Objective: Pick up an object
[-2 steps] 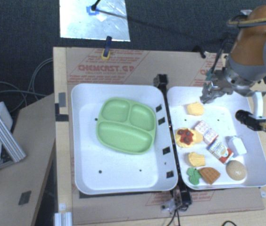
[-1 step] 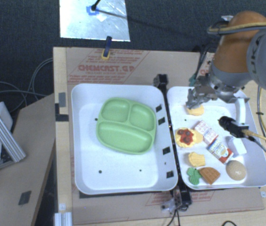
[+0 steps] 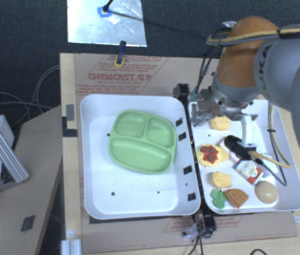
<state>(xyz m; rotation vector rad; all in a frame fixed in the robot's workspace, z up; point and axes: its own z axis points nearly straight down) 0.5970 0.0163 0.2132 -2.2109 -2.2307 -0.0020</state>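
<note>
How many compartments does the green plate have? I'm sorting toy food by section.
3. The green plate in the left bin has two smaller compartments along its far side, left and right, plus one long compartment along its near side.

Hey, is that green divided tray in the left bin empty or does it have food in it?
Empty: the green tray shows three bare compartments; the toy food lies in the right bin.

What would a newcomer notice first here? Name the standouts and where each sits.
The green divided tray lies alone in the left bin. The grey and orange arm looms over the far end of the right bin. Small toy foods crowd that bin, among them a pizza slice and a waffle.
</note>
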